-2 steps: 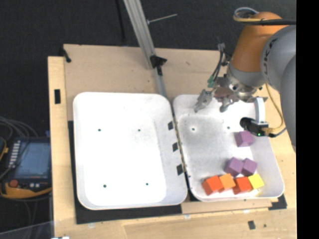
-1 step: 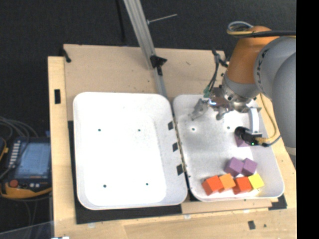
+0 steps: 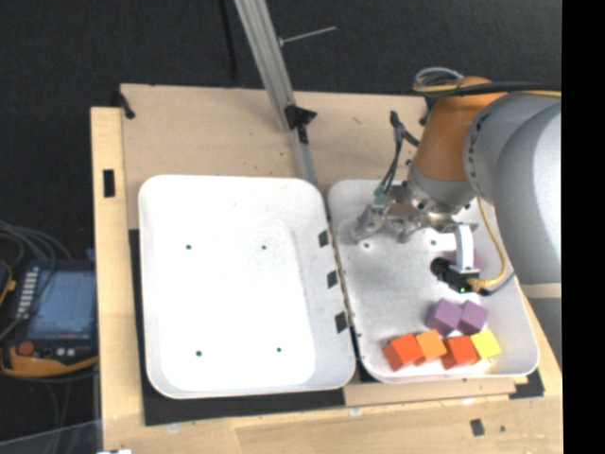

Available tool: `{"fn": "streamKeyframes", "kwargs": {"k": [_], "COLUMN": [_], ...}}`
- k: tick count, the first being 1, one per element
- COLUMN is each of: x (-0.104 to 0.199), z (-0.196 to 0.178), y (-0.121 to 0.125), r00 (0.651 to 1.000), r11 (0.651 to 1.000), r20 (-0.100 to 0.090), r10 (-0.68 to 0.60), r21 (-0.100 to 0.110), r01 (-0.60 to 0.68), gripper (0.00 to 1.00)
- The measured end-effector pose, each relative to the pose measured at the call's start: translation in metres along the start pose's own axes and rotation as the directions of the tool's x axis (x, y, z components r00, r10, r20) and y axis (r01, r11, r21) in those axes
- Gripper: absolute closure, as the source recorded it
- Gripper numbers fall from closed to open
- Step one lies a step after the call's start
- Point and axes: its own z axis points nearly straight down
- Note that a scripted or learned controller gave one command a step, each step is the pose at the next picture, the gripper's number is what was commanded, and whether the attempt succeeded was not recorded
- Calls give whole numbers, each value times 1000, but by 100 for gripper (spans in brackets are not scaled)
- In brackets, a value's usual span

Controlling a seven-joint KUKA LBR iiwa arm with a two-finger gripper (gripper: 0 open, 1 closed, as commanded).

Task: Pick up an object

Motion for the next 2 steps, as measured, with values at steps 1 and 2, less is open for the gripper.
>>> {"fn": "streamKeyframes", "kwargs": {"k": [1, 2], "x": [-1, -1], "z": [-15, -76], "y": [2, 12], "r00": [1000, 1000], "r11": [1000, 1000], "r20": [-1, 0], "r10": [5, -7], "r21": [-9, -12], "r01": [-5, 7], "gripper": [100, 100]}}
